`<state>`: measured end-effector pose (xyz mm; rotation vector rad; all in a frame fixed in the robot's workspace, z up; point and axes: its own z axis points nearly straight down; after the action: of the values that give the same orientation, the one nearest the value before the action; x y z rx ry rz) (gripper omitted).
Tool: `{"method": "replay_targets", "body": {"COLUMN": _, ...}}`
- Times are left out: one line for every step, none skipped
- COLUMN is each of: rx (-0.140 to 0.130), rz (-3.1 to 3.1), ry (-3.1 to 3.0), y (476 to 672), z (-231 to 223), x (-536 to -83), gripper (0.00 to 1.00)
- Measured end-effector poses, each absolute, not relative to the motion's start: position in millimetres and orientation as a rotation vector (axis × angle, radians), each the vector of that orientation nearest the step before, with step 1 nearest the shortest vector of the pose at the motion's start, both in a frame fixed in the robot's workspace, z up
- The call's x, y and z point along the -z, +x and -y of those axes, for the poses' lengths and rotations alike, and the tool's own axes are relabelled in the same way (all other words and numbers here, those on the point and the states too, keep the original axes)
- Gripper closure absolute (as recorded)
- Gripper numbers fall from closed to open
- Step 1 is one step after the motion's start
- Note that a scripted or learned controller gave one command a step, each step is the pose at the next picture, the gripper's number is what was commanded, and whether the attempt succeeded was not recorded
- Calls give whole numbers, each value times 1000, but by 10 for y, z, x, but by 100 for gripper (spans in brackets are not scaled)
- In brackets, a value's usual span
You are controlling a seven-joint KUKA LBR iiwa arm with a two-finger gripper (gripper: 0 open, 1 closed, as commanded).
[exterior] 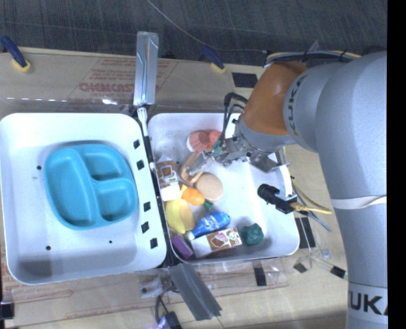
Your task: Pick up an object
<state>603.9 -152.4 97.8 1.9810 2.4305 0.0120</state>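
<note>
Reaching in from the right, grey arm (340, 149) with orange band (268, 105), tool (213, 153) lowered into the right bin (278, 242). Whether open or closed, impossible to tell. Directly below and left of the tool, a tan egg-shaped object (210, 186), beside an orange piece (193, 197). Further down the bin, yellow banana-like toy (179, 216), blue bottle (213, 223), small printed carton (223, 239), dark green lump (253, 234). Pinkish round item (203, 140) just left of the tool. In the left bin (18, 252), a blue divided tray (90, 184).
</note>
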Motion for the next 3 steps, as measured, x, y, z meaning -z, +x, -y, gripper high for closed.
{"method": "replay_targets", "body": {"rx": -4, "rz": -2534, "ry": 1850, "y": 5492, "z": 1147, "x": -944, "gripper": 0}}
{"method": "replay_targets", "body": {"rx": -12, "rz": -2517, "ry": 1854, "y": 4829, "z": 1101, "x": -985, "gripper": 0}}
{"method": "replay_targets", "body": {"rx": -17, "rz": -2518, "ry": 1843, "y": 4863, "z": 1107, "x": -1104, "gripper": 100}}
